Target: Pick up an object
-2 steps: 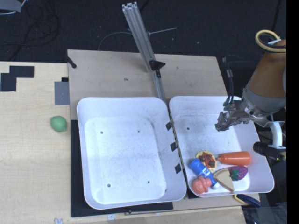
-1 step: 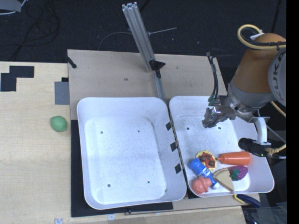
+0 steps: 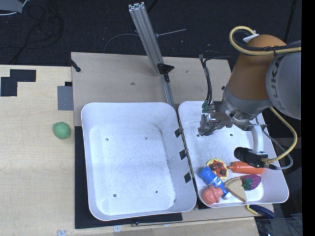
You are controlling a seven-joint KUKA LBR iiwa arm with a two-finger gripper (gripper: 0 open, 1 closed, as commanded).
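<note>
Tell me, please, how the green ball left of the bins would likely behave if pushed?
The green ball looks round, so it would probably roll freely. It sits on flat bench with no rim nearby, so it may run off. It seems small, likely light.

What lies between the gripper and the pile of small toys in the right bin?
In the camera view, only bare white bin floor lies between the gripper and the pile of small toys.

Light is even and fairly bright over the two white bins [image 3: 133, 151], which look slightly washed out, with grainy speckle. The far floor stays dark. Soft, faint shadows lie under the arm [image 3: 256, 77]. Focus is moderately soft overall, and detail among the small objects is smeared.
</note>
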